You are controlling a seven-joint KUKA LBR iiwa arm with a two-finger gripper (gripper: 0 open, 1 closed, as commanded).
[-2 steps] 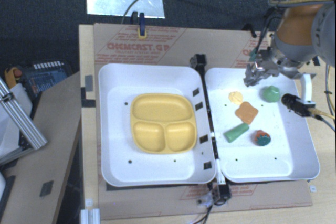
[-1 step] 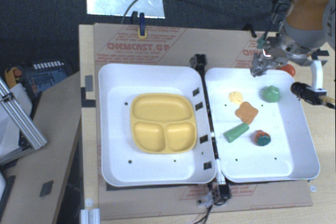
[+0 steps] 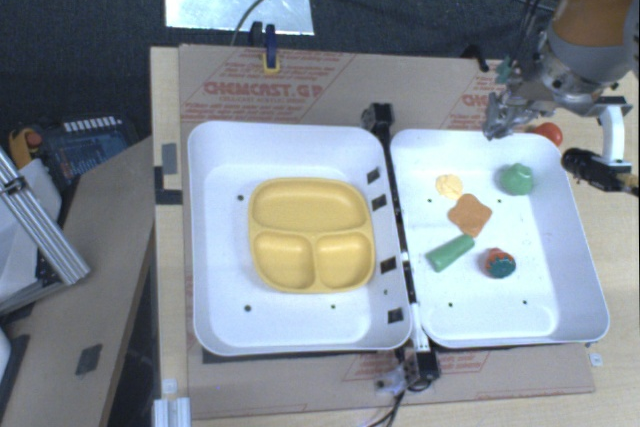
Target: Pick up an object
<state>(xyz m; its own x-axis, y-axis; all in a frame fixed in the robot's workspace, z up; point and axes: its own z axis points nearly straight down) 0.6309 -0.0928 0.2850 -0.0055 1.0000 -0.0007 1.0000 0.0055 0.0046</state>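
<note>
Pincer: the arm's dark two-finger pincer point(image 3: 497, 125) hangs over the far edge of the right bin; how far it stands open cannot be told from this slant, and nothing is seen held in it.
Nearest thing: a small red-orange round piece point(image 3: 547, 132) lies just beyond the pincer at the bin's far rim, partly hidden by the wrist.
Likely target: a green rounded plastic lump point(image 3: 517, 179) sits near the pincer, in the far right part of the shallow white right bin point(image 3: 500, 320). It looks light and stiff, with a smooth skin that may slip; a hold across its widest middle seems safest.
Other choices: a pale yellow flat disc point(image 3: 449, 185) and an orange-brown toast-like slab point(image 3: 469, 214) lie close together mid-bin; both are thin and low, so probably hard to get under.
Easier choice: a green short cylinder point(image 3: 450, 251) lies on its side, aslant; closing across its narrow width should suit it, though it may roll.
Last piece: a red and teal round toy point(image 3: 499, 263) rests just beside the cylinder.
Left bin: a yellow three-compartment plastic tray point(image 3: 308, 233) lies in the shallow white left bin point(image 3: 220, 295).
Bench: both bins rest on the cardboard-covered bench point(image 3: 300, 85).
</note>
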